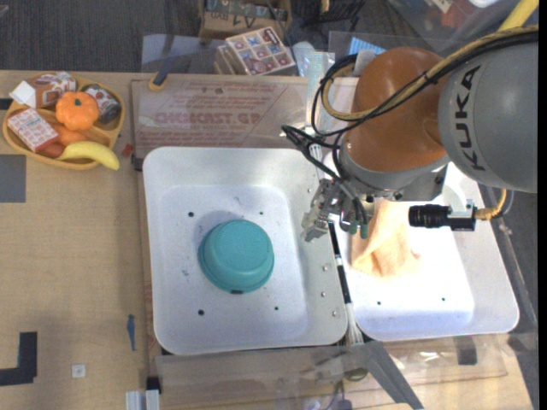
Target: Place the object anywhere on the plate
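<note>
Two shallow white bins lie side by side across the middle of the frame. The left bin (171, 186) holds one thing, a teal plate (237, 255) resting upside-down or dome-like a little left of that bin's centre, well apart from its walls. The right bin (479, 306) holds one thing too: a pale orange, soft-looking object (389, 250) lying near that bin's left wall, just right of the seam between the two bins.

My arm (487, 101) comes in from the upper right, its orange band (397, 101) sitting above the wrist in the upper middle-right of the frame. My pincer (336, 219) hangs over the seam between the bins, just left of the pale orange object and to the right of the plate. Whether my fingers stand wide or narrow I cannot tell; they are small and tangled with cables from here, and I see nothing between them. The object lies on the bin floor beside me, apart from the plate.

In the upper left corner of the frame sits one yellow bowl (21, 139) of toy food: one banana (91, 153), one small orange pumpkin (77, 109), and a few boxes I cannot count surely. One reddish board (214, 122) lies along the top edge of the left bin.
</note>
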Controlling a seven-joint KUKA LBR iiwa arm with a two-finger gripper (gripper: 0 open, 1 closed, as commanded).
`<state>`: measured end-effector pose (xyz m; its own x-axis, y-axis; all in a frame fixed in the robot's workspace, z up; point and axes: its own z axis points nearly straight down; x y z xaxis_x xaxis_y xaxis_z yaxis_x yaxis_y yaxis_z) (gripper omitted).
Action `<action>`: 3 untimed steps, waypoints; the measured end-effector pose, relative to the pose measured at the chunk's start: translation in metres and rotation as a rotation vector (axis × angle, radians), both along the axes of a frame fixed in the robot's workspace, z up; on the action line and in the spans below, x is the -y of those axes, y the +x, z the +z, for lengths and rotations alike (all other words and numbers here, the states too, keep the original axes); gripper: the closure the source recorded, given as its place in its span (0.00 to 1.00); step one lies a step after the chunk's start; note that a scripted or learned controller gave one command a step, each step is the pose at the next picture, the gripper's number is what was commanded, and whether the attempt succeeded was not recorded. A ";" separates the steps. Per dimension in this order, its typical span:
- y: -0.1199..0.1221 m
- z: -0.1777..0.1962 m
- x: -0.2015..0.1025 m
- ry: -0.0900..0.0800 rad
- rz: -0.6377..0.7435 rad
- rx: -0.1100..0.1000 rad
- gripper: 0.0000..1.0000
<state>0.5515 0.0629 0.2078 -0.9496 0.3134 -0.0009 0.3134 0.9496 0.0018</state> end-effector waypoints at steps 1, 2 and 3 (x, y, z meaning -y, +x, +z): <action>0.003 0.007 -0.047 0.001 0.319 0.007 1.00; -0.008 0.022 -0.094 0.001 0.324 0.007 1.00; -0.022 0.019 -0.144 0.001 0.324 0.005 1.00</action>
<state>0.5292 0.2074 0.2265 -1.0000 -0.0053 -0.0059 -0.0053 1.0000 0.0037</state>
